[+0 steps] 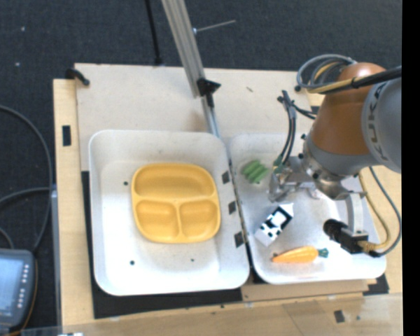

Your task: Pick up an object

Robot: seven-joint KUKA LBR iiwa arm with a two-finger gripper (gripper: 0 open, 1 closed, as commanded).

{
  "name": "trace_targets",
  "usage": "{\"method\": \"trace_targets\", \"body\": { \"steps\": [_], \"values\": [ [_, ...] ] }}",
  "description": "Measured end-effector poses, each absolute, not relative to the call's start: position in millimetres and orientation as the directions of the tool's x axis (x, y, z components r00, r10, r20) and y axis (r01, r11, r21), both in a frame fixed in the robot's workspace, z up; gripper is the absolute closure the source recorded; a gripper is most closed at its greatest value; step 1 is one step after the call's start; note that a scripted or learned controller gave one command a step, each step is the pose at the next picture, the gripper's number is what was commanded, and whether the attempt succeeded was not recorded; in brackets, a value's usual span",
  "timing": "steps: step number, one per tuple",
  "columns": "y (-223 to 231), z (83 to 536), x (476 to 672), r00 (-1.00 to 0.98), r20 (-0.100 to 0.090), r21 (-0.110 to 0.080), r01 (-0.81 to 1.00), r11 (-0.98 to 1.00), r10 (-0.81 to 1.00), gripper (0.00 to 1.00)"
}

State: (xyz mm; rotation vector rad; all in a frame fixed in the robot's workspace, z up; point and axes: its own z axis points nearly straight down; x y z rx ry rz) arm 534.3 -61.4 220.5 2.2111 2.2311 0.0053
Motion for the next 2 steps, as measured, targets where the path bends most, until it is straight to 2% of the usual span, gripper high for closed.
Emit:
{"method": "trace_targets", "body": {
  "steps": [2],
  "values": [
    [44, 249, 561.4, -0.008, 0.002, 0.002, 1.000, 0.008, 1.000, 1.00]
  ]
}}
